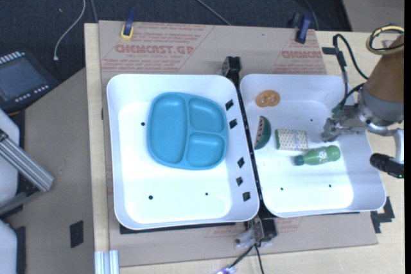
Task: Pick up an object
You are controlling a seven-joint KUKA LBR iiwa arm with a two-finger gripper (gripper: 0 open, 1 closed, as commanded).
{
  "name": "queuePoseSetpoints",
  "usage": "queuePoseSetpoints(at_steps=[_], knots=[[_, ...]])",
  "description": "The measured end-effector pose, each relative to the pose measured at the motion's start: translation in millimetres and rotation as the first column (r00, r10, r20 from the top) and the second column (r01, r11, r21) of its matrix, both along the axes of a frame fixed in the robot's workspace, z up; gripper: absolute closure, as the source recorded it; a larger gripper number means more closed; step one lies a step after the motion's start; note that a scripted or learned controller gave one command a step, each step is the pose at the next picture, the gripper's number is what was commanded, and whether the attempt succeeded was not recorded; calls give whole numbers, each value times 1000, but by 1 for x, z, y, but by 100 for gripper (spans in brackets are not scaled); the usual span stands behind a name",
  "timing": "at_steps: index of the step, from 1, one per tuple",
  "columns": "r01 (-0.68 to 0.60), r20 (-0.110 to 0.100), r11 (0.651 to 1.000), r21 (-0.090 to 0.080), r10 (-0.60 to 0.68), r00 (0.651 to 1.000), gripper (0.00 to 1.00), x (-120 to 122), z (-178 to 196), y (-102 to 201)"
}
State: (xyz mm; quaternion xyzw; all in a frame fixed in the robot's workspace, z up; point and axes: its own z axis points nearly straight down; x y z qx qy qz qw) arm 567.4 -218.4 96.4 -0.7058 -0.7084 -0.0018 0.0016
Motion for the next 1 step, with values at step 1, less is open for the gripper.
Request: queuePoseSetpoints(at_steps=[1], knots=[[3,7,1000,-7,-3,1000,100,-1,65,-1]])
